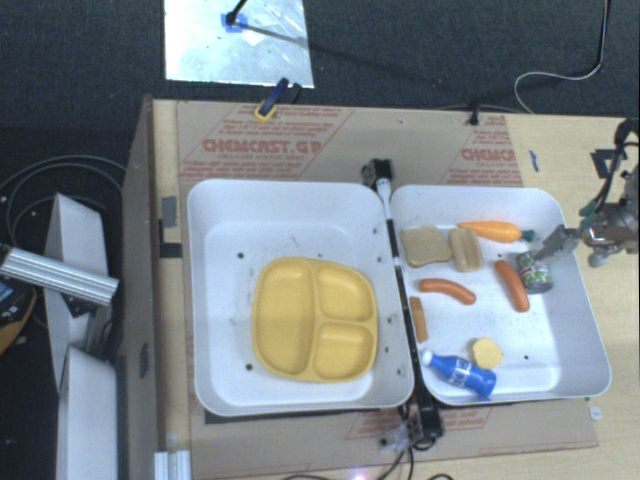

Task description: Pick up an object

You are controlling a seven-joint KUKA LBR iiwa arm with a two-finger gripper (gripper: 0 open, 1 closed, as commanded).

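Observation:
The right white bin (575, 353) holds several toy foods. An orange carrot (490, 231) lies at the back, with a toast slice (427, 245) and a smaller bread piece (465, 250) beside it. Two red-orange sausages (447, 289) (512, 285) lie mid-bin. A small dark can (533, 272) lies by the right-hand sausage. A blue bottle (462, 371) and a yellow round piece (487, 352) sit near the front. My gripper (560, 240) reaches in over the bin's right rim, just above and right of the can, with nothing seen in it.
The left white bin (215, 268) holds a yellow divided tray (313, 319). A thin brown stick (418, 319) lies along the right bin's left wall. Cardboard (300, 143) lies under both bins. Cables and a metal bracket sit off the bench to the left.

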